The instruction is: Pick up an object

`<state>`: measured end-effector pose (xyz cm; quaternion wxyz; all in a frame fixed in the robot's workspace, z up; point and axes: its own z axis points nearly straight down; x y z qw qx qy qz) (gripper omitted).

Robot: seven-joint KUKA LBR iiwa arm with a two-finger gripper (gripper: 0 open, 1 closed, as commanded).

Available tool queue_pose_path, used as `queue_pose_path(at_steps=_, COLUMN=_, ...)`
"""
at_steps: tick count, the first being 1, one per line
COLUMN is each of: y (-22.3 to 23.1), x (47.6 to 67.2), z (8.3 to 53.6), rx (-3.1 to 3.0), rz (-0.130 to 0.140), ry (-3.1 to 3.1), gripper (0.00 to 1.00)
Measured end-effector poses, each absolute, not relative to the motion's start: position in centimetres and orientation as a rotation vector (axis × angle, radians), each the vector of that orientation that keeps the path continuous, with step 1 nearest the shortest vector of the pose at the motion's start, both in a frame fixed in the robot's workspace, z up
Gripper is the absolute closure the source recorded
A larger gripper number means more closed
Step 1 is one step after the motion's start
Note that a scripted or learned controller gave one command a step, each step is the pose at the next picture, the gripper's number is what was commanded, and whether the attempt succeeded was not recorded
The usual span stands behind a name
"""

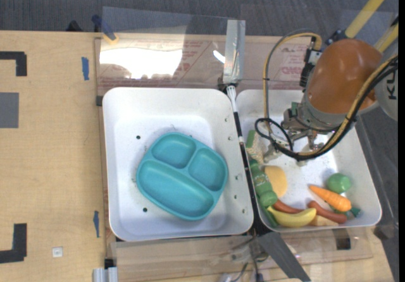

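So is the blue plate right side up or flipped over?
Right side up. The blue plate lies flat in the left bin, and its three hollow sections face upward with raised rims between them.

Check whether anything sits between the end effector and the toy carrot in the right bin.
Nothing visible blocks it. The end effector hangs over the right bin, with bare white floor between it and the carrot. A green ball sits right beside the carrot, and black cables loop near the wrist.
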<state>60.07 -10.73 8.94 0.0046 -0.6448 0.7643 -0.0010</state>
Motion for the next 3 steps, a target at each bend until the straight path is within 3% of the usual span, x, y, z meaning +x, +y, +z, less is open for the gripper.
queue_pose_path(at_steps=1, y=-17.2, x=55.6, z=9.0, rx=-1.683, rz=-0.011, ry=2.643, gripper=0.0)
queue_pose_path(at_steps=2, y=-20.6, x=65.6, z=11.9, rx=-1.77, rz=-0.008, ry=2.583, gripper=0.0)
queue_pose_path(at_steps=3, y=-21.6, x=67.1, z=8.8, rx=-1.808, rz=0.002, ry=2.551, gripper=0.0)
